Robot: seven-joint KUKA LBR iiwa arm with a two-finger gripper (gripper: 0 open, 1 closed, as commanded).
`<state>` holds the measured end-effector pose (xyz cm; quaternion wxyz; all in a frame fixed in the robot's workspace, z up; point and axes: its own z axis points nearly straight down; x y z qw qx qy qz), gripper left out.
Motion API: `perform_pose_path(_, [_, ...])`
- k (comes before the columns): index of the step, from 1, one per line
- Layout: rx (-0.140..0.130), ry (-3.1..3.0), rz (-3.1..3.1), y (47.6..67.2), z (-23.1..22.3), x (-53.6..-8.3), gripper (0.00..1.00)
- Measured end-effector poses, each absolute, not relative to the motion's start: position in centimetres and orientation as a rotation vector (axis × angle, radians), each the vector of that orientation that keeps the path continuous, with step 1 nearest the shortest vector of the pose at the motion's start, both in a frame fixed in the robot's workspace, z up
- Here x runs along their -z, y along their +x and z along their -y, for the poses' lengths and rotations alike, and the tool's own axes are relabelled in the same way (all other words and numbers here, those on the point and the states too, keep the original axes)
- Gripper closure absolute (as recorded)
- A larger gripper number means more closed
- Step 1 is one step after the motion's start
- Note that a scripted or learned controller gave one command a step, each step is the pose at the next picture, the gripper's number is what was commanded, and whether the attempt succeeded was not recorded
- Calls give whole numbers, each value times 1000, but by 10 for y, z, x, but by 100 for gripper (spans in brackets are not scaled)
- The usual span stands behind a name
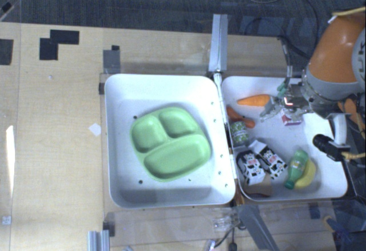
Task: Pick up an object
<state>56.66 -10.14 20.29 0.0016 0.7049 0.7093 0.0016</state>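
Carrot [253,100], judged light, stiff and smooth, is best taken mid-length; hand [284,103] state cannot be told.

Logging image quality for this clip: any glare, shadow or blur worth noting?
Camera view: soft shadow along the near wall of the left bin; the gripper over the right bin looks smeared and blurry; the green plate is sharp, without harsh glare.

Gripper [277,104] beside carrot [254,100] in right bin [338,187]; green tray [170,142] left.
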Motion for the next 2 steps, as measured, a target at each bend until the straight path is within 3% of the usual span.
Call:
perform_pose_path(1, [-17, 2151, -2268, 617, 86, -101, 0])
perform_pose_path(2, [-20, 2150, -2269, 618, 85, -111, 100])
